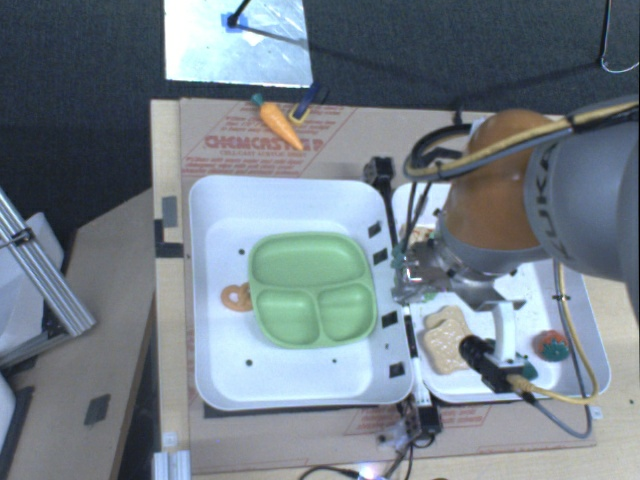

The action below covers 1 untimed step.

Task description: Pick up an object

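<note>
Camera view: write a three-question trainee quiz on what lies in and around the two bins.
1. True or false: the green divided tray lies in the left bin.
2. Which item touches the tray's left edge? A) pretzel B) sponge C) cup
3. Fill in: the toy carrot lies on the ____ beyond the bins.

Key: 1 true. 2 A, the pretzel. 3 cardboard. Note: the toast slice and the small red-and-green item lie in the right bin under the arm.
</note>
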Available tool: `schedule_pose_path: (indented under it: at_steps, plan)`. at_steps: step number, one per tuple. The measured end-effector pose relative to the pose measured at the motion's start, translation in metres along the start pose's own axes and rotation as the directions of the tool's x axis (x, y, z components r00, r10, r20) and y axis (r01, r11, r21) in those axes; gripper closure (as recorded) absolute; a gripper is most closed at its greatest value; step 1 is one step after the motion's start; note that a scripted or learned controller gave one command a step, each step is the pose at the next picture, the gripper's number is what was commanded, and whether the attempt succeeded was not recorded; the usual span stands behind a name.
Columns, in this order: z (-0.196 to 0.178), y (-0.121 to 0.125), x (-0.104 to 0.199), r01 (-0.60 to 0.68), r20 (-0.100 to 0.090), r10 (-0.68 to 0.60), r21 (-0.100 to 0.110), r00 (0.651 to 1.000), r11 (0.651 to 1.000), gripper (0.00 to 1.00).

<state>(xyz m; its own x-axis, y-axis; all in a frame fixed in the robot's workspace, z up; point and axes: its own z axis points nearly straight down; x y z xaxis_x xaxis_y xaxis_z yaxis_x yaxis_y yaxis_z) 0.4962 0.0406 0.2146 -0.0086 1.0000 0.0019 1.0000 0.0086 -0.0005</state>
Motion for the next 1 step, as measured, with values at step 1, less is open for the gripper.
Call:
schedule_pose_path:
  at_steps: [1]
  plan:
    - [-0.0058,0.0092,-0.0123,-0.008,0.002,0.008,-0.002,1.0,1.0,1.0]
